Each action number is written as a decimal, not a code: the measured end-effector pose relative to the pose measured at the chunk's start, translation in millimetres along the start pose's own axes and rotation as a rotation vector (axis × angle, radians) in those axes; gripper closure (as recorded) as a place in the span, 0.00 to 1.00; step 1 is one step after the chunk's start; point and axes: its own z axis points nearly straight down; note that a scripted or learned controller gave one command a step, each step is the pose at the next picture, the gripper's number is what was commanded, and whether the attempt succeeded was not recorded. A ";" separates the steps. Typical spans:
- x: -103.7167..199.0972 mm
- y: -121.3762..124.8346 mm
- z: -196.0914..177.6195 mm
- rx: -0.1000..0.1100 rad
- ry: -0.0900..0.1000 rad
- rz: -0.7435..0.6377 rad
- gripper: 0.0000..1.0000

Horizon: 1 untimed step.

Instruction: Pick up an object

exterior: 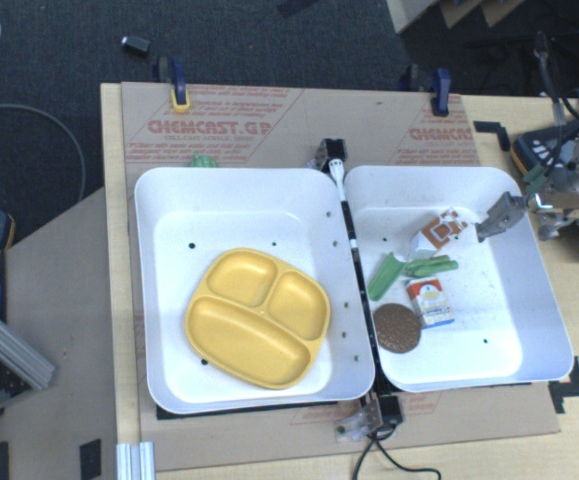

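Objects lie clustered in the right bin [529, 358]: a flat brown disc [398, 327], a small printed carton [430, 300], glossy green pods [409, 269]. A yellow moulded plastic tray [257, 315] fills the left bin [159, 268]. Whether the hand [497, 215] is apart, I cannot tell.

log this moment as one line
pincer: above right bin, far right side | state: unclear | holding: nothing seen | left bin: yellow tray | phase: approach
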 end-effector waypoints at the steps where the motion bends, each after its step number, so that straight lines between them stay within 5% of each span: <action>1: 14.0 3.9 202.4 0.000 0.005 0.003 0.00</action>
